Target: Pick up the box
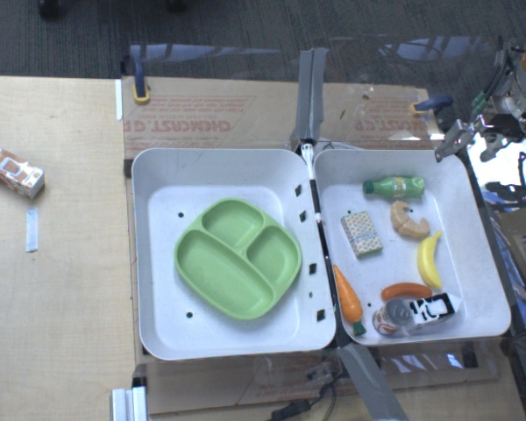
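Note:
The box [361, 233] is small, pale and finely patterned. It lies flat in the left part of the right bin [482, 235], apart from the items around it. My gripper [467, 150] hangs over the far right corner of that bin, well away from the box, beyond it and to its right. Its two dark fingers [447, 146] are spread, and it is open with nothing between them.
The right bin also holds a green bottle [394, 186], a bread piece [409, 220], a banana [430, 260], a carrot [348, 298], a red sausage [407, 291] and a can [393, 319]. A green divided plate [238, 258] fills the left bin [149, 235]. A small carton [16, 174] lies far left on the bench.

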### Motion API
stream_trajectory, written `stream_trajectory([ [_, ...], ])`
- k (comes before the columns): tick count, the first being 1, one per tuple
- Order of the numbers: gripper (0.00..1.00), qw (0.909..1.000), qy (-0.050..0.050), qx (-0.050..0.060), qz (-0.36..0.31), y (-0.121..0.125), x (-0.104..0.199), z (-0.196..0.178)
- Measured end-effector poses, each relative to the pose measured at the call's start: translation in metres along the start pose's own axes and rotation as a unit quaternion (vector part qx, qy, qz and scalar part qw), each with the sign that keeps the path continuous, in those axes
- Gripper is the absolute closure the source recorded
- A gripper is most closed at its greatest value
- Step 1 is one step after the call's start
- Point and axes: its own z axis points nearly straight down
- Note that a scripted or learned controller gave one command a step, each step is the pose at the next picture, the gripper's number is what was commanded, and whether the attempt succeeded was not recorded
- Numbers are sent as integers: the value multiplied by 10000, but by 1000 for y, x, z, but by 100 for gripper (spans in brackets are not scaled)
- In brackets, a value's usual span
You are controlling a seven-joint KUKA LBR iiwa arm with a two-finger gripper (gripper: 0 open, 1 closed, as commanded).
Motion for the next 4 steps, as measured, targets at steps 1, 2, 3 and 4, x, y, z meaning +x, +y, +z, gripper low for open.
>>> stream_trajectory([
  [1,0,10000,1,-1,-26,-10,60,108],
  [2,0,10000,2,2,98,-41,130,90],
  [3,0,9999,7,-52,113,-80,115,135],
  [4,100,9999,16,-68,131,-79,115,125],
])
